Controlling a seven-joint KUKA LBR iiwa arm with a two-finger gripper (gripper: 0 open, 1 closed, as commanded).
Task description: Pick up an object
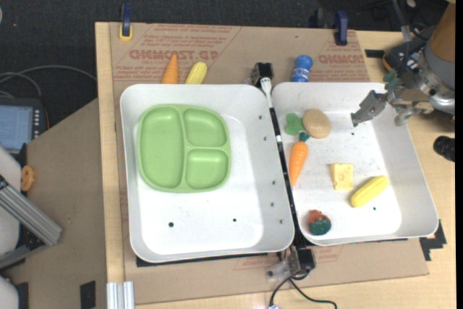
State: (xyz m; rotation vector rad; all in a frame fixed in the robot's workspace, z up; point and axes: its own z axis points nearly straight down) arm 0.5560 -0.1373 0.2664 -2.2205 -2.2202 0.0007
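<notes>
The tool (376, 108) hangs at the upper right of the frame, over the right bin's (405, 224) top edge, fingers spread, gripping nothing. Below and left of it sit a tan bun (316, 124) touching a green piece (293, 124), a carrot (297, 161) by the divider, a cheese cube (342, 175), a yellow corn (369, 191) and a red-green piece (317, 222) at bottom. The left bin (210, 221) carries a green tray (184, 147).
</notes>
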